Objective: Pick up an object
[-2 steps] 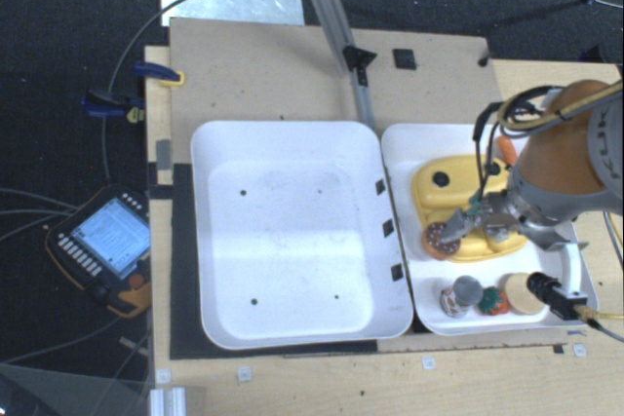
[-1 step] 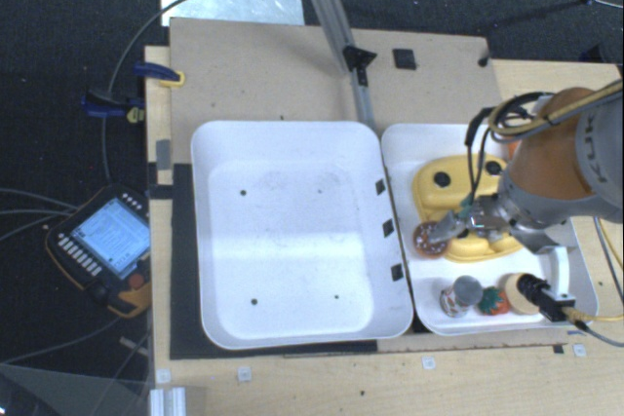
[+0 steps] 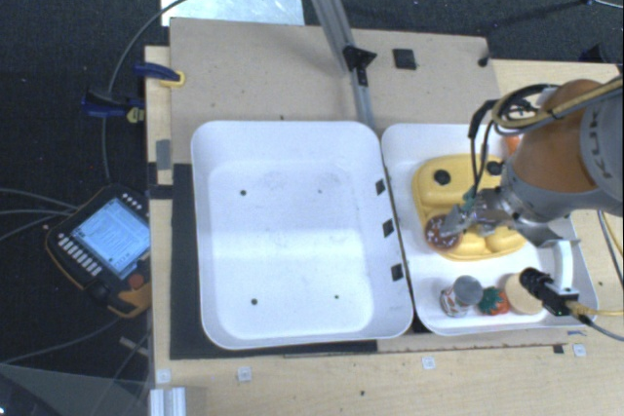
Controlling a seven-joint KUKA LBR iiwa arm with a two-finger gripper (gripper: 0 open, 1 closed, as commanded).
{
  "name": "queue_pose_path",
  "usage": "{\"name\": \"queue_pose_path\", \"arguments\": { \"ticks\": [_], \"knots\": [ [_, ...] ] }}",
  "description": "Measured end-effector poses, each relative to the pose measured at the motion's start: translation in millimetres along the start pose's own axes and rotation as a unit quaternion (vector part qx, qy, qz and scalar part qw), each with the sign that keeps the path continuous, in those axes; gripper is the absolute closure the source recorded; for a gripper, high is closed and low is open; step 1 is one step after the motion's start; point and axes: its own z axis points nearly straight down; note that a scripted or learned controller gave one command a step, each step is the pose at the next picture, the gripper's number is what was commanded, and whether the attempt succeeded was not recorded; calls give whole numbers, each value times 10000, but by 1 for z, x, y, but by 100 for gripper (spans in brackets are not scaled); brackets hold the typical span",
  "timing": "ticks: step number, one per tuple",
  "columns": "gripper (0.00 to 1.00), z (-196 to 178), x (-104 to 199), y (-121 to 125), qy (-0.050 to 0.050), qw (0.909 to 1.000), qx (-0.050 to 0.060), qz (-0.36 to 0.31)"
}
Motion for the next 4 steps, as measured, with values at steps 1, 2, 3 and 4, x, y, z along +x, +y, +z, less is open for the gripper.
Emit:
{"name": "queue_pose_path", "arguments": {
  "ticks": [1, 2, 3, 4],
  "knots": [
    [100, -45, 6, 3, -27, 10000, 68, 17],
    [100, -99, 6, 6, -29, 10000, 60, 16],
    [100, -99, 6, 7, -22, 10000, 85, 18],
    [100, -90, 56, 25, -19, 10000, 82, 0]
  ]
}}
